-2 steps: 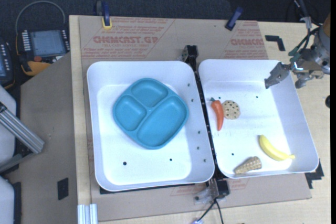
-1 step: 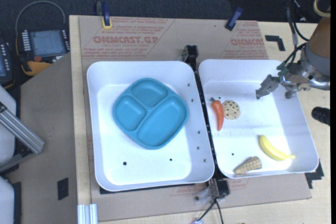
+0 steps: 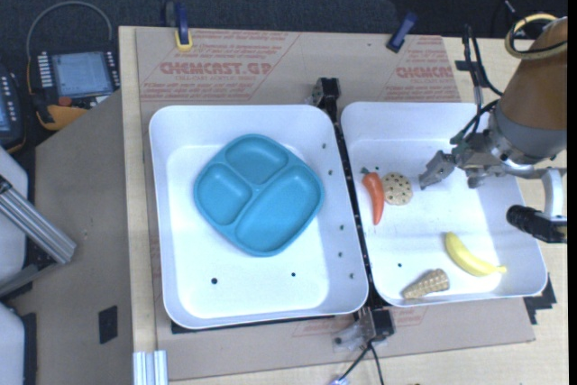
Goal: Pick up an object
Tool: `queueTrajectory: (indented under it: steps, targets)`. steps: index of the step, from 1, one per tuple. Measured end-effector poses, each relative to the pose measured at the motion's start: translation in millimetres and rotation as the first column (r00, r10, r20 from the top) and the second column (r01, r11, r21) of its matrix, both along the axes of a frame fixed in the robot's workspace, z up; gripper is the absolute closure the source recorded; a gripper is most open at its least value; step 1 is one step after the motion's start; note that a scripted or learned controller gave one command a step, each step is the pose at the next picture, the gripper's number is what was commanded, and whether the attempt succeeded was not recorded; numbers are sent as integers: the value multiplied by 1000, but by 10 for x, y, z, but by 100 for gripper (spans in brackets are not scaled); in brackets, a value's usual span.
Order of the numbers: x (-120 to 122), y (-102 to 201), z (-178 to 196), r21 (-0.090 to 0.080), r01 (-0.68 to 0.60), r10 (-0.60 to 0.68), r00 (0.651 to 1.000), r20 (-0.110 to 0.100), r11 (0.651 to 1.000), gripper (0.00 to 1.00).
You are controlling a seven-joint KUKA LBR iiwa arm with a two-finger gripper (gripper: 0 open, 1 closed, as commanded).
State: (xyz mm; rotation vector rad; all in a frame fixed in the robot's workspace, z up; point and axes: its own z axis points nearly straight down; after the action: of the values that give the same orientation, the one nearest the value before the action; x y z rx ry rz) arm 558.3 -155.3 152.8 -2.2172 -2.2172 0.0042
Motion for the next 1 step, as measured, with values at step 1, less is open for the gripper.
queueTrajectory:
  steps: [1]
  targets:
    - [-93, 10, -472, 0, 1, -1, 1000, -1, 1000, 0]
